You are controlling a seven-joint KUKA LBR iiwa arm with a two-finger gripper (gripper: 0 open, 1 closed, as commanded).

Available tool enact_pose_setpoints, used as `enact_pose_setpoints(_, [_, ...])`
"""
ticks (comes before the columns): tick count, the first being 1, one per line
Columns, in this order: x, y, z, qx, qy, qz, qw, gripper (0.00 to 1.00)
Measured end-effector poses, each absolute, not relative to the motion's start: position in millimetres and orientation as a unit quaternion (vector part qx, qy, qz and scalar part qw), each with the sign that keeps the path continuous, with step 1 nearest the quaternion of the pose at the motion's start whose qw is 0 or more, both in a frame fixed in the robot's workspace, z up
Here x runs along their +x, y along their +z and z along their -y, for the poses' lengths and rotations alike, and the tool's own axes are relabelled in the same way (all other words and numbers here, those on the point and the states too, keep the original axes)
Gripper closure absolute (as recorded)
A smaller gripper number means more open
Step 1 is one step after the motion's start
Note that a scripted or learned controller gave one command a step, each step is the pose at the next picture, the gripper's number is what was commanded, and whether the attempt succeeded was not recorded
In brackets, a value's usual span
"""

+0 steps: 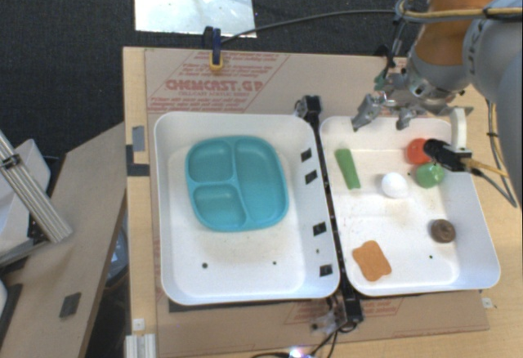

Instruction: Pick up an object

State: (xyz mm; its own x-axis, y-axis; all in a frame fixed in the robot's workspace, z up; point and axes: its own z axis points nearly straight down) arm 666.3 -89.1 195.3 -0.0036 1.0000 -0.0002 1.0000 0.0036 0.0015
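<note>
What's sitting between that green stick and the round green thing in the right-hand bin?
A white ball lies between the green stick and the round green thing, seen in the camera view.

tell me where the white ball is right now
The white ball lies in the right bin, near its middle, between the green stick on its left and the green ball on its right.
</note>
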Motion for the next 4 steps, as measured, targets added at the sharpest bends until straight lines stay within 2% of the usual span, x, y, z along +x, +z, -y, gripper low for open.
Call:
enact_pose_setpoints(2, [658.9, 83, 88, 0.707, -0.0008, -0.708, -0.001, 0.0])
enact_pose_setpoints(3, [660.9, 97, 88, 0.707, 0.0013, -0.708, 0.002, 1.0])
enact_pose_setpoints(4, [663.8, 163, 88, 0.706, 0.0029, -0.709, 0.003, 1.0])
